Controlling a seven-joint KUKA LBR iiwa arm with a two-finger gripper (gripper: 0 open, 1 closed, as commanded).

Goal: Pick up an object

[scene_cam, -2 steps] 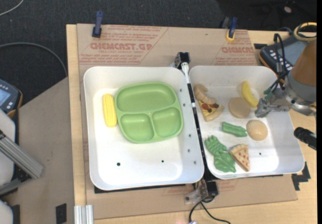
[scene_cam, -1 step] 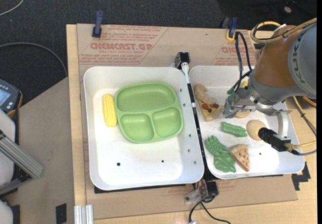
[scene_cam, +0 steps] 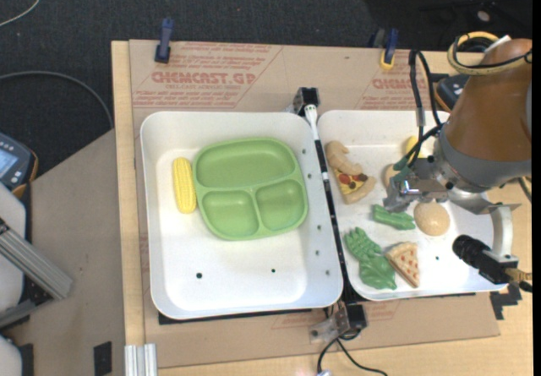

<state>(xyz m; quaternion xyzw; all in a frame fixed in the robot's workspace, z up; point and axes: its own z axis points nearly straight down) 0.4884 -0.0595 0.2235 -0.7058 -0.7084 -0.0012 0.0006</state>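
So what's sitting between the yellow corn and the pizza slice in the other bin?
In the camera view, the green divided plate lies between the corn and the pizza slice, then the two bins' meeting rims.

Arm point(scene_cam: 494, 104) covers the right bin's point(scene_cam: 372, 125) far side — claw point(scene_cam: 404, 188) fingers unclear.

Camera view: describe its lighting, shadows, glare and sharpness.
Camera view: even, soft overhead light; the green tray and corn cob cast only faint shadows on the left bin; no strong glare on the white plastic, just a mild sheen; the food toys in the right bin look reasonably sharp; the arm close to the lens is soft and slightly blurred.
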